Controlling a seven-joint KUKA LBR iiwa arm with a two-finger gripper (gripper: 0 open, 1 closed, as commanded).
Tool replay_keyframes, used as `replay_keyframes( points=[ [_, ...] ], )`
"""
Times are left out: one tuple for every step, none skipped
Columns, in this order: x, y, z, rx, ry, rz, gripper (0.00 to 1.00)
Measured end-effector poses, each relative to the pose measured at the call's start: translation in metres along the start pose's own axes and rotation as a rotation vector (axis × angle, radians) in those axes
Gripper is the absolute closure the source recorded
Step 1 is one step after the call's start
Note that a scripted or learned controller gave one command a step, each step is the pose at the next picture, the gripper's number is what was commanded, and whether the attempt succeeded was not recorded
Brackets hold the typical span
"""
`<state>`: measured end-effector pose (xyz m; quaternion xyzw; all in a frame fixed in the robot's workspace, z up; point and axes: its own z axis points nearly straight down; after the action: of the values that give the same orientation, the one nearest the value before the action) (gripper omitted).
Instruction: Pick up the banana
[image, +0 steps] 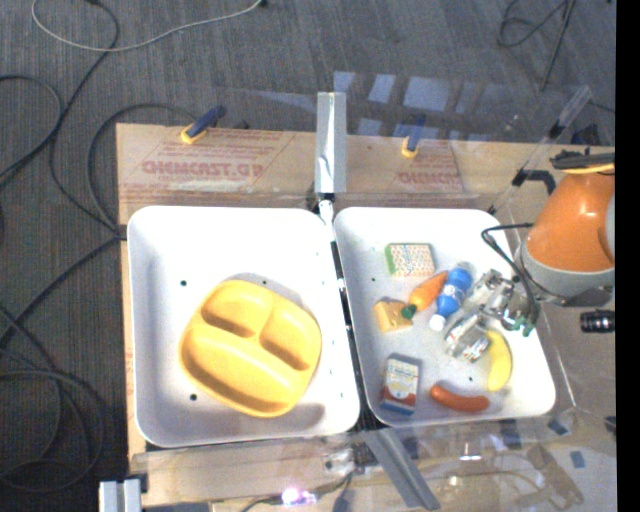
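Observation:
The yellow banana (499, 366) lies near the right wall of the right bin (360, 300), curved, with its upper end under the gripper. My gripper (467, 341) hangs low over the bin just left of the banana, its metal fingers pointing down and left. The orange band of the arm (570, 235) sits up and to the right. Nothing shows between the fingers.
In the right bin lie a blue bottle (453, 290), an orange bottle (426, 291), a yellow block (391, 315), a patterned box (410, 259), a small carton (400, 384) and a red sausage (460, 401). The left bin (150, 300) holds a yellow divided plate (251, 346).

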<state>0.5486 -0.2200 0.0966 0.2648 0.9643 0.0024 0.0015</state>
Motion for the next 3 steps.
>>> replay_keyframes(
  points=[
    [-0.021, 0.012, -0.019, -0.001, 0.000, -0.027, 0.00],
    [0.047, -0.032, 0.007, 0.003, -0.012, -0.267, 0.00],
    [0.047, -0.030, -0.003, 0.001, -0.011, -0.268, 1.00]
  ],
)
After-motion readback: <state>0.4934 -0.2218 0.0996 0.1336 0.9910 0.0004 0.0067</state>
